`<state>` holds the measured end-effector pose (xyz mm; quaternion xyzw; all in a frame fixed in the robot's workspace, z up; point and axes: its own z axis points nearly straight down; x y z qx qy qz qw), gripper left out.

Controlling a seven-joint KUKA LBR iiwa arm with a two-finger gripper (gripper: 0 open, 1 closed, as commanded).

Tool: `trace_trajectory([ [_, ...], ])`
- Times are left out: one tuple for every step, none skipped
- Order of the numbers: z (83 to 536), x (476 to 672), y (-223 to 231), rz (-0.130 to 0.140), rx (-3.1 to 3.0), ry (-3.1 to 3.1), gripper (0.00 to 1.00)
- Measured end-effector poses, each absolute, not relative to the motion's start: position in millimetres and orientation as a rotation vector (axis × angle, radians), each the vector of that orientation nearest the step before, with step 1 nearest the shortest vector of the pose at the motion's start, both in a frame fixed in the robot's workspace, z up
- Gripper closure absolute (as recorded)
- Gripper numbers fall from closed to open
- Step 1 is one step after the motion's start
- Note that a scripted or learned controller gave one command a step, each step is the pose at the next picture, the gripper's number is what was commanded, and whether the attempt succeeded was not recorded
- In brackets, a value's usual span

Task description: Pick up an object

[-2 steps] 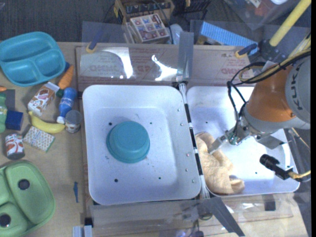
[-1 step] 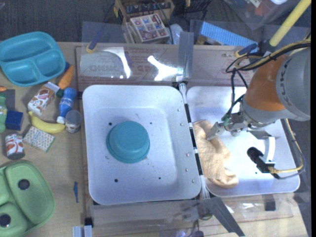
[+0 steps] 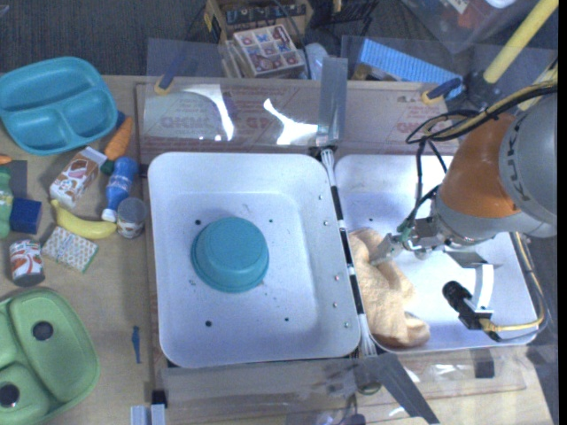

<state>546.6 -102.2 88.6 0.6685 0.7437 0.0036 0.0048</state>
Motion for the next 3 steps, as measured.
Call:
trace_trajectory([
  [89,545.7,-97,0.011,1.836,2.534,0.0],
  [88,585.6,-101,0.008,2.093,2.332,0.0],
  [89,570.6,-100,0.011,1.947,2.453,0.0],
])
